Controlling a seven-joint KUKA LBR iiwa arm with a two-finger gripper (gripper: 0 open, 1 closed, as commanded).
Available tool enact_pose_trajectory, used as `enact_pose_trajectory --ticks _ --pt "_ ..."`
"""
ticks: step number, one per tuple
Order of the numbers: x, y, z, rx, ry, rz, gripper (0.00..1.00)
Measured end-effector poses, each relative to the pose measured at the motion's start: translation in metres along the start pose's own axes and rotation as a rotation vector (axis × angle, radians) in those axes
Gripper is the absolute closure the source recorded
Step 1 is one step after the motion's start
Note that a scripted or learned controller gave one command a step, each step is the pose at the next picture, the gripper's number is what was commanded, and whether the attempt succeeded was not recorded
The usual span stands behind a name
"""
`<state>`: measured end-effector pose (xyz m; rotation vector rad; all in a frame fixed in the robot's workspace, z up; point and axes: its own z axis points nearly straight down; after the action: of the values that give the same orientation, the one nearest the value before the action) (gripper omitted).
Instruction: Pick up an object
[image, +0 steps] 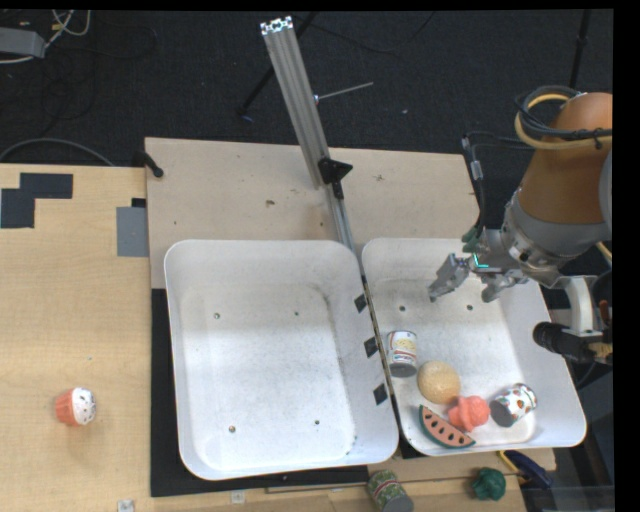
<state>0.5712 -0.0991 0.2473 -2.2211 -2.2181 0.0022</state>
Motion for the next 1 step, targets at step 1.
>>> enact_pose_trajectory --ticks 1 --pt "-0.0014 -0.0078 0.0619 0.007 0.001 -0.002 0.0"
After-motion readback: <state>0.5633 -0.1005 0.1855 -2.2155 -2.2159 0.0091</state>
